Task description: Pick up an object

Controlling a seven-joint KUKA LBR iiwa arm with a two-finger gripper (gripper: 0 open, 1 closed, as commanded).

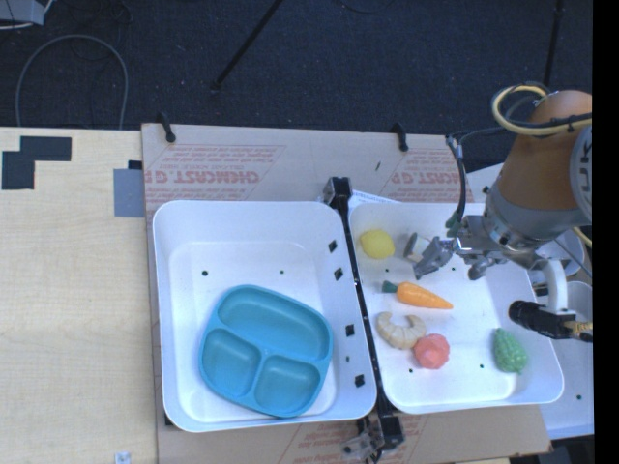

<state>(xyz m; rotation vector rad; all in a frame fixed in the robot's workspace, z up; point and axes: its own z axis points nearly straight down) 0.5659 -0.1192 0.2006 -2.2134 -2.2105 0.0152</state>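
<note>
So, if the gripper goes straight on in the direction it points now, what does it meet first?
The gripper points toward the view's left, low over the right bin. Most likely it meets the yellow lemon first, just ahead of its fingertips. The carrot lies a little to the side. Its height is hard to judge.

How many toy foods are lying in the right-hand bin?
5: a lemon at the back, a carrot in the middle, a beige piece and a red one in front, a green one at the right. The arm may hide more.
</note>
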